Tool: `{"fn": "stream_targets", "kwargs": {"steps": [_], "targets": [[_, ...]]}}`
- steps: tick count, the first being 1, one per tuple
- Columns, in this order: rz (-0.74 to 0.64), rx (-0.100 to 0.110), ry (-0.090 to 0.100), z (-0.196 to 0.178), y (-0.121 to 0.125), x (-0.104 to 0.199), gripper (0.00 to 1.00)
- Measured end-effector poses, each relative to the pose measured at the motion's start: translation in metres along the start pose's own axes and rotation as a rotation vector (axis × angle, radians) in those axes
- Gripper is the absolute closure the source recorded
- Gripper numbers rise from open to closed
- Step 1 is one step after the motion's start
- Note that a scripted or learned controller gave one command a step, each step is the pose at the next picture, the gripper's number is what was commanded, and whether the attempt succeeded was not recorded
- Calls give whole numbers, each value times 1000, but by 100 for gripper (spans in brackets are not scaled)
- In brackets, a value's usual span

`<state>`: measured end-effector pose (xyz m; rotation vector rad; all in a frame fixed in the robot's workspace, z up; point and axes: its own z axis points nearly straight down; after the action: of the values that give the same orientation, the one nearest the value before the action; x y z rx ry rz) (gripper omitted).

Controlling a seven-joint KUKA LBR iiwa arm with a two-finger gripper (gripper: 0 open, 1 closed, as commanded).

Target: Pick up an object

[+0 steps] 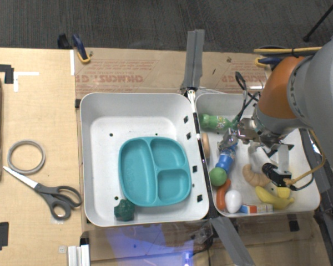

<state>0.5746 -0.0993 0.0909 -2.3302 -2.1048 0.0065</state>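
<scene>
My gripper (233,136) hangs low over the right bin (305,204), near its left side. It sits just above a blue bottle (225,161) and beside a green bottle (213,121); nothing can be made out held in it. Below lie a green ball (217,176), a red-orange piece (220,196), a white egg (232,200), a tan lump (253,175), a yellow banana (273,197) and a small white box (256,208). The arm's grey and orange body hides the bin's upper right part.
The left bin (100,121) holds a teal divided plate (154,170) and a dark green lump (124,210) at its front corner. On the bench to the left lie scissors (50,193) and a tape roll (26,155).
</scene>
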Motion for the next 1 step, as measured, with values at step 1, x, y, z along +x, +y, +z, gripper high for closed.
{"fn": "stream_targets", "kwargs": {"steps": [1], "targets": [[-3, 2, -2, -8, 0, 0, 100]]}}
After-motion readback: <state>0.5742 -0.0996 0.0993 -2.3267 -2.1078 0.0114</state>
